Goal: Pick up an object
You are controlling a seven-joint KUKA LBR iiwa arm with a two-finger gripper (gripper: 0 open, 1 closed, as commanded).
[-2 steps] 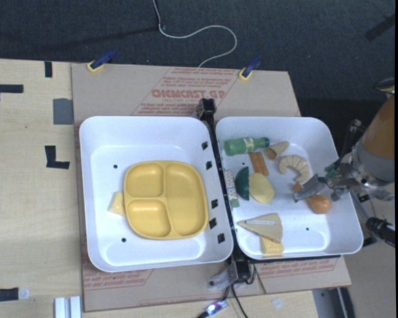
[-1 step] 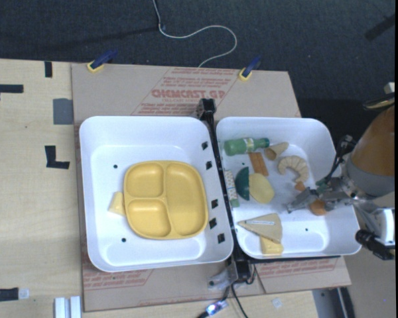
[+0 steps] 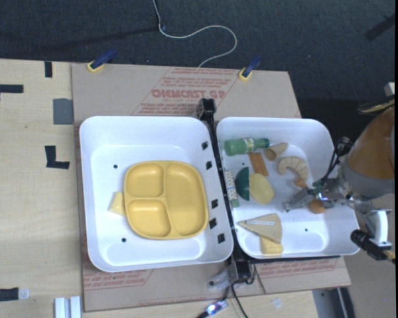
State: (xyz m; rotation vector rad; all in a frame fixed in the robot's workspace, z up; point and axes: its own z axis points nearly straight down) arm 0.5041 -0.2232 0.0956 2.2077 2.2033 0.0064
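- Cardboard (image 3: 186, 91) covers the bench under two white bins; the right bin (image 3: 318, 132) is the landmark.
- Gripper (image 3: 306, 200) sits low inside it, near its right wall; whether its jaws are open cannot be told.
- Just beside it lies a small orange piece (image 3: 316, 208), probably light, rigid plastic; pinch across its narrow width.

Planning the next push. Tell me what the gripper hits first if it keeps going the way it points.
The gripper points left across the right bin. The yellow lemon-like piece looks first in line, though depth is unclear and it might pass above.
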